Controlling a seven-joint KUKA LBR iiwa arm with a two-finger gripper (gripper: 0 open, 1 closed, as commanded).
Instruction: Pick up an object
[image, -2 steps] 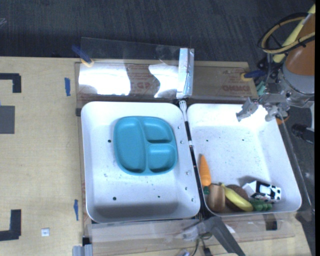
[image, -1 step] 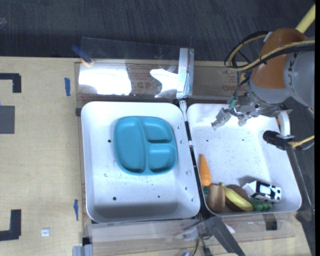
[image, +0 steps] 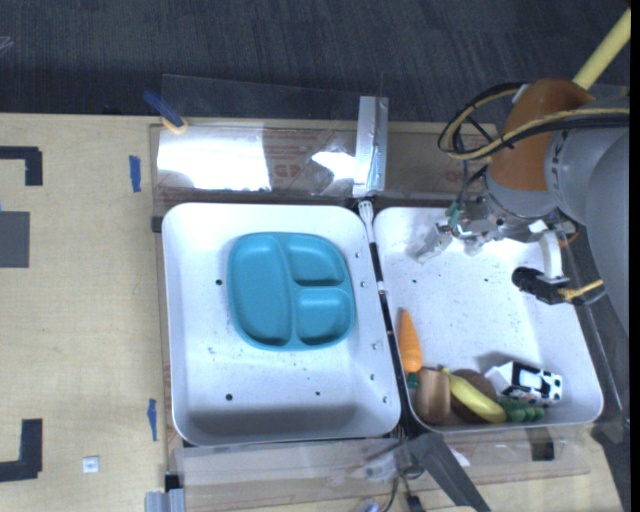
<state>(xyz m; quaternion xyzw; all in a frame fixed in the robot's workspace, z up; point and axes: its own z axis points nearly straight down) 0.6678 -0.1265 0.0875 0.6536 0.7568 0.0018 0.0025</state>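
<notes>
Grey arm (image: 600, 170), orange band (image: 535, 135), looping black and yellow cables (image: 480, 115), metallic tool (image: 470, 225)

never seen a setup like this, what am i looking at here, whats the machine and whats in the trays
This is one picture from a camera fixed above a bench, looking down at a slant. The grey machine with the orange band at the right is a robot arm; its two-finger gripper hangs over the far end of the right shallow white bin, with nothing seen between its fingers. The left shallow white bin holds a blue divided plastic plate. At the near end of the right bin lie toy foods: an orange carrot, a yellow banana, a brown piece and a small black and white item.
</notes>
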